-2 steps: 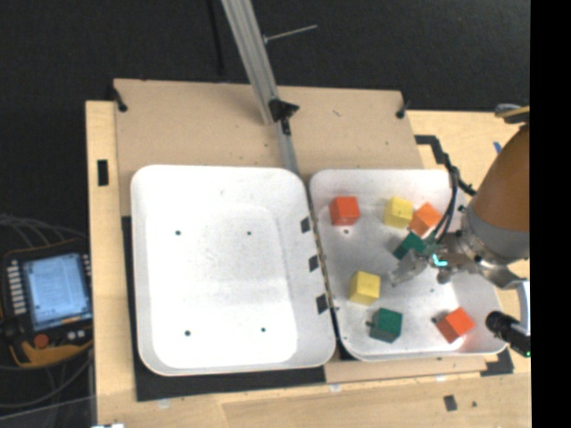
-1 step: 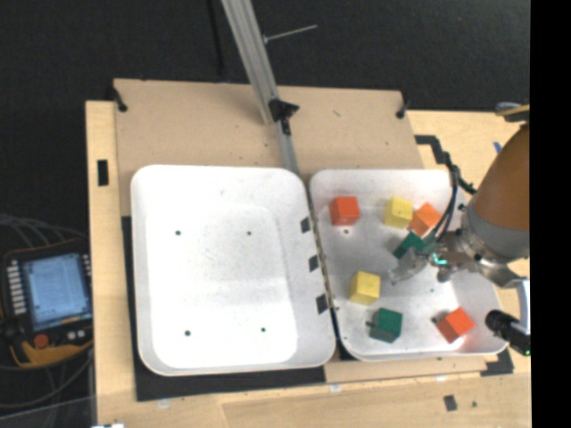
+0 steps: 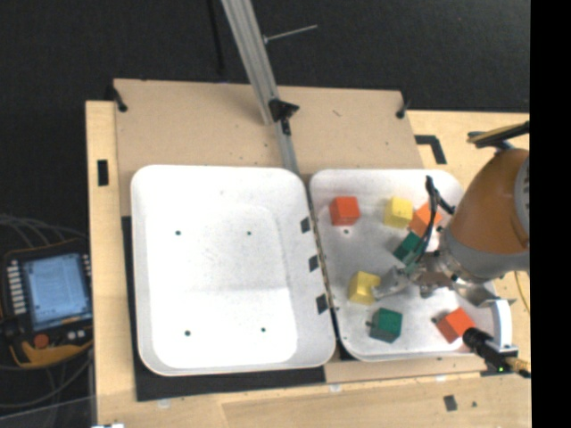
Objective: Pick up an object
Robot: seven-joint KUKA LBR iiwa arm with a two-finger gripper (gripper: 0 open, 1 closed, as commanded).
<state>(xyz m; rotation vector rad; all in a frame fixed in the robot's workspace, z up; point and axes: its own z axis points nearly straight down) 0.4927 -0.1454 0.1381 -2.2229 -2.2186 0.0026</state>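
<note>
Now hovering over the right shallow white plastic bin (image 3: 352,350), two-finger gripper (image 3: 393,281) just right of the small yellow cube (image 3: 363,286) (green cube (image 3: 386,325) lying just below); jaw opening impossible to tell, nothing visibly being gripped.

no legible text anywhere
</note>
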